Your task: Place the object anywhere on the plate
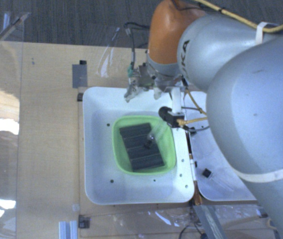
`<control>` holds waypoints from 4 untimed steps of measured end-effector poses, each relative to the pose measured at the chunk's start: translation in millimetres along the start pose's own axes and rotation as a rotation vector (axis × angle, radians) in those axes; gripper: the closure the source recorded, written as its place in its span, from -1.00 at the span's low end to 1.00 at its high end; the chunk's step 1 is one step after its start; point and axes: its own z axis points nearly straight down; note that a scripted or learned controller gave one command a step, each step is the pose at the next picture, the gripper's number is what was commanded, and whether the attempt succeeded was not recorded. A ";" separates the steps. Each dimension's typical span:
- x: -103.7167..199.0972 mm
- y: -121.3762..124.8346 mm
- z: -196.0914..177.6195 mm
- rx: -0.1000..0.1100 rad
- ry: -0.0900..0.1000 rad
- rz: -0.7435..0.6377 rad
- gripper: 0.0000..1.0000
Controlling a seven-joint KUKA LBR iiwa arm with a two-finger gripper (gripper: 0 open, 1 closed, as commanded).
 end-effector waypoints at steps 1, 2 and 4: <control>-51.2 2.4 -12.1 -0.002 -0.001 0.015 -1.00; -120.5 -3.5 -140.5 -0.005 -0.003 -0.072 -1.00; -187.6 -11.2 -74.5 0.002 -0.002 -0.009 -1.00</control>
